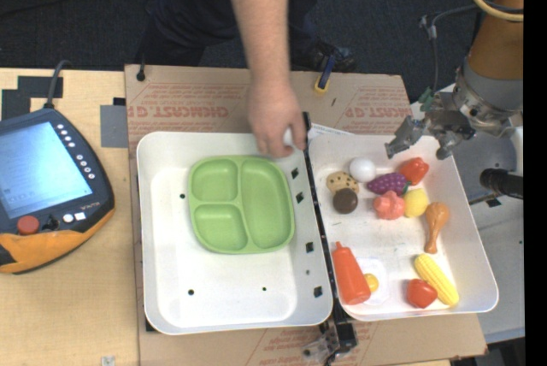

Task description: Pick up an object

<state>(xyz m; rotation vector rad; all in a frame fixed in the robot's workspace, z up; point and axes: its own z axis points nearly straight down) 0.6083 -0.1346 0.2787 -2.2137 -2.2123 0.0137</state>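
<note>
My gripper hangs over the far right part of the right bin. Its two fingers are spread apart, open, with nothing between them. Just below it lies a red pepper. Around that are purple grapes, a white egg, a cookie, a brown round piece, a pink piece and a yellow lemon. Nearer the front lie a drumstick, a corn cob, a red tomato and a red bottle.
A green divided plate sits in the left bin. A person's arm reaches in from the top; the hand is at the plate's far edge, on a small white thing. A teach pendant lies at the left.
</note>
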